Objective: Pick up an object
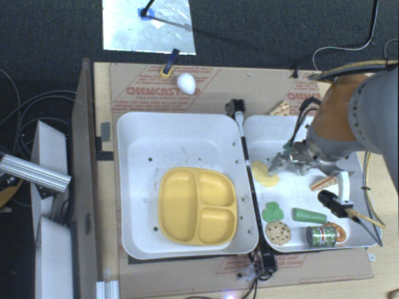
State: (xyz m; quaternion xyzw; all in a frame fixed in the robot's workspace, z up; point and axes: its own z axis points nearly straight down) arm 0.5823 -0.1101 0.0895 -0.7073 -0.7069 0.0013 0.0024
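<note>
The hand hangs low in the right bin, right of frame centre, its metal tips pointing left; whether they are spread or pressed together cannot be told, and nothing shows pinched between them. Just left of and below the tips lies a pale yellow piece, very near them. Further toward the lower right sit a green leafy toy, a dotted cookie, a green cylinder and a small can. The left bin holds 1 yellow divided tray. A white egg rests on the tabletop above.
</note>
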